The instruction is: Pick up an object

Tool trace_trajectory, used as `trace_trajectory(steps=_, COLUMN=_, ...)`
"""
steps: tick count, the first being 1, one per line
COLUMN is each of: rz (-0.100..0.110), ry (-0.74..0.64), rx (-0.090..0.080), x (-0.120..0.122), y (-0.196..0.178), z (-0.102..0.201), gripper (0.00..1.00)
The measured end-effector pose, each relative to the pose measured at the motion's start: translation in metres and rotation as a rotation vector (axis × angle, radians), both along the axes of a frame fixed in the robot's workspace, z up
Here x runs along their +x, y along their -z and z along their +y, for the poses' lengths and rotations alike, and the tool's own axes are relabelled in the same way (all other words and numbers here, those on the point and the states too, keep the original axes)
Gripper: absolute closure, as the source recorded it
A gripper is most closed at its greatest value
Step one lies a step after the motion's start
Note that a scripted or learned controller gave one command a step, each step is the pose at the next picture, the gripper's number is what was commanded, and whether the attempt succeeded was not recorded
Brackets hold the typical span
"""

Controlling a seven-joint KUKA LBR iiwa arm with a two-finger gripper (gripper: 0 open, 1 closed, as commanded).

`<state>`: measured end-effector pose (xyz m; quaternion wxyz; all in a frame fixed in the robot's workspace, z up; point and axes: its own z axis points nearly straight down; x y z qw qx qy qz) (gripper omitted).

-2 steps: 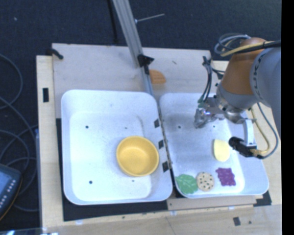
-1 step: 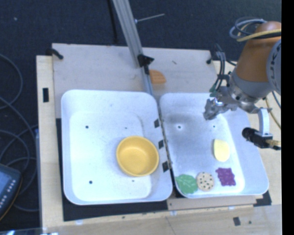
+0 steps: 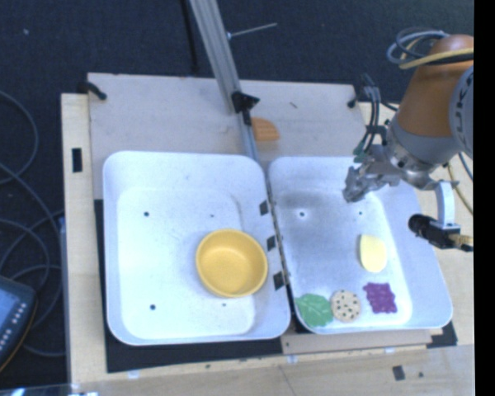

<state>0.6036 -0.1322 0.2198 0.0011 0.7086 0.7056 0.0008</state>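
Observation:
My gripper point(image 3: 355, 190) hangs over the back part of the right bin point(image 3: 313, 221), above bare bin floor. Nothing shows between its fingers. In front of it, near the bin's right side, lies a pale yellow oval piece point(image 3: 373, 252). Along the right bin's front edge sit a green leafy piece point(image 3: 314, 308), a round cookie with dark chips point(image 3: 345, 304) and a purple bunch point(image 3: 380, 297). A yellow bowl point(image 3: 230, 262) stands in the left bin point(image 3: 148, 221), near its right wall.
A slanted metal rail point(image 3: 219, 56) runs from the back down to the divide between the bins. A small orange thing point(image 3: 264, 130) lies on the bench behind the bins. A screen point(image 3: 0, 316) sits at the far left.

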Motion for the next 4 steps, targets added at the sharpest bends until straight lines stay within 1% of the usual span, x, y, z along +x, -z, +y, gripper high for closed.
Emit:
trace_trajectory(steps=1, rz=0.000, ry=-0.012, rx=0.002, x=-0.002, y=-0.014, z=0.049, gripper=1.00)
trace_trajectory(steps=2, rz=0.000, ry=-0.013, rx=0.002, x=0.009, y=-0.020, z=0.102, gripper=1.00)
trace_trajectory(steps=3, rz=0.000, ry=-0.013, rx=0.003, x=0.005, y=-0.030, z=0.159, gripper=1.00)
trace_trajectory(steps=4, rz=0.003, ry=-0.012, rx=0.002, x=-0.001, y=-0.022, z=0.214, gripper=1.00)
